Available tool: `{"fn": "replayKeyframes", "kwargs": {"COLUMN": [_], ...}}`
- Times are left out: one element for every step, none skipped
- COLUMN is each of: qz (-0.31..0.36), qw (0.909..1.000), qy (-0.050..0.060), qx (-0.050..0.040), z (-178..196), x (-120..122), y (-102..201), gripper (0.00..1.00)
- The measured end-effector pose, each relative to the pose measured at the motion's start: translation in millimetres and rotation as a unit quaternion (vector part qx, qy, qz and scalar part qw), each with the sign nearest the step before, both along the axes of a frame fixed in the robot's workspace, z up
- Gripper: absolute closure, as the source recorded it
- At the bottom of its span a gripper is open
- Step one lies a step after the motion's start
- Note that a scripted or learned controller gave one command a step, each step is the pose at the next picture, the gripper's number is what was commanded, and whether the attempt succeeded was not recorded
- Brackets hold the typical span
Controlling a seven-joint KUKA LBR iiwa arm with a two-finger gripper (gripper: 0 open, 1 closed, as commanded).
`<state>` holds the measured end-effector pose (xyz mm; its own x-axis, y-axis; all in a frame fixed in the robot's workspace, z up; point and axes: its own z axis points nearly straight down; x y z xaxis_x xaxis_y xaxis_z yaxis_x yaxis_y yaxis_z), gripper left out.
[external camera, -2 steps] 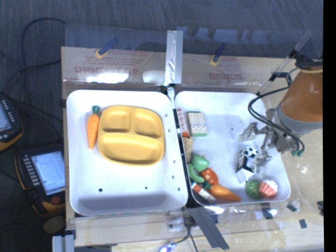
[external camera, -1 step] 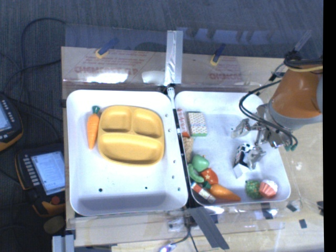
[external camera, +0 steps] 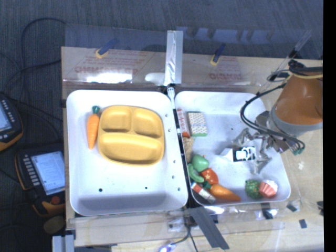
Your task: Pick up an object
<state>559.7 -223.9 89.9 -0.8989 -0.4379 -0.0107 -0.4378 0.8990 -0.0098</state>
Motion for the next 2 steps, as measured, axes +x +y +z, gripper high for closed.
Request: {"fn": "replayKeyframes", "kwargs": {"qz": [0.0, -0.077], "qw": [1.0, 0.997], "qy": [-0.001, 0.004], "qx": [-0.001, 0.0035], "z": [11, 150], "x": [1, 14], "y": [1, 4], "gripper": [1.0, 1.0]}}
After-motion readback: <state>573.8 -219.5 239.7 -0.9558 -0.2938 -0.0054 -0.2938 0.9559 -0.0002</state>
